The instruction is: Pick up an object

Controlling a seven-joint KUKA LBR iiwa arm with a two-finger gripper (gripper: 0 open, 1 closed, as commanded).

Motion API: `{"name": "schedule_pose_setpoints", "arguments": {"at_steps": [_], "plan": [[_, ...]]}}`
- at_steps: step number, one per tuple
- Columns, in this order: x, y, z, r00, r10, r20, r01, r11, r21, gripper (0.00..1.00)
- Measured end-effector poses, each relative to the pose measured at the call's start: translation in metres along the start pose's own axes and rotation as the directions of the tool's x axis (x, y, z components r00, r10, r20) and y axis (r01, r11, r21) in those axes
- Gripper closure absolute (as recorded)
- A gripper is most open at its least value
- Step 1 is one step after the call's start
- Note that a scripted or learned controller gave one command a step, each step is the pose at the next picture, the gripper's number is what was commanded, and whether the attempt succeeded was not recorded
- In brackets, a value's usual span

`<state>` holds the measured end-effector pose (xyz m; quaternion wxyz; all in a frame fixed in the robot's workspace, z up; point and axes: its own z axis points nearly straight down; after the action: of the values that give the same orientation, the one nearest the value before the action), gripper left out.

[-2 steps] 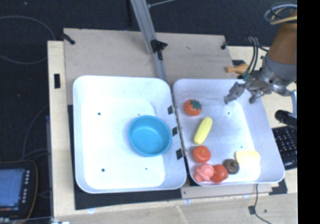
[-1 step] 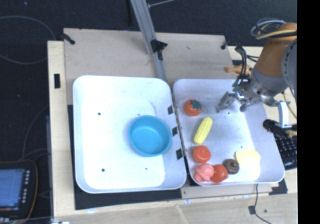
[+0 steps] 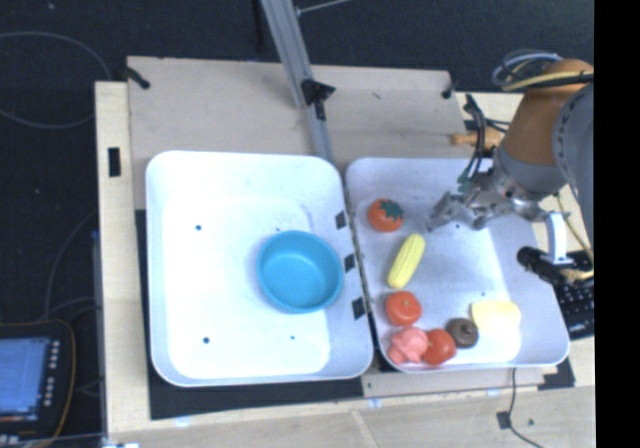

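Pink toy [image 3: 407,345], red tomato [image 3: 439,347], brown ring [image 3: 463,332] and pale yellow block [image 3: 496,319] lie nearest in the right bin [image 3: 530,356]. Beyond: another tomato [image 3: 403,308], then one corn cob [image 3: 406,260], long axis tilted up-right, then a stemmed tomato [image 3: 384,215]. One blue bowl [image 3: 299,271] occupies the left bin [image 3: 180,236]. Farthest, the gripper [image 3: 447,212] hangs released, grasping nothing.

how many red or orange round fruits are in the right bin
3. One with a green top sits near the bin's upper left, one lies below the yellow corn, and one sits at the bottom edge beside a pink item. None seems hidden.
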<state>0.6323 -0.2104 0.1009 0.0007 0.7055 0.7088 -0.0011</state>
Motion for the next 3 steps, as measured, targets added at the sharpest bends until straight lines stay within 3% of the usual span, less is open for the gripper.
{"name": "schedule_pose_setpoints", "arguments": {"at_steps": [1,2,3], "plan": [[-0.001,0.002,-0.015,1.000,-0.003,0.004,0.003,1.000,-0.009,1.00],[-0.006,0.004,-0.083,1.000,-0.001,-0.001,0.001,1.000,-0.009,1.00],[-0.007,0.005,-0.127,1.000,-0.004,-0.002,0.004,1.000,-0.006,1.00]]}}
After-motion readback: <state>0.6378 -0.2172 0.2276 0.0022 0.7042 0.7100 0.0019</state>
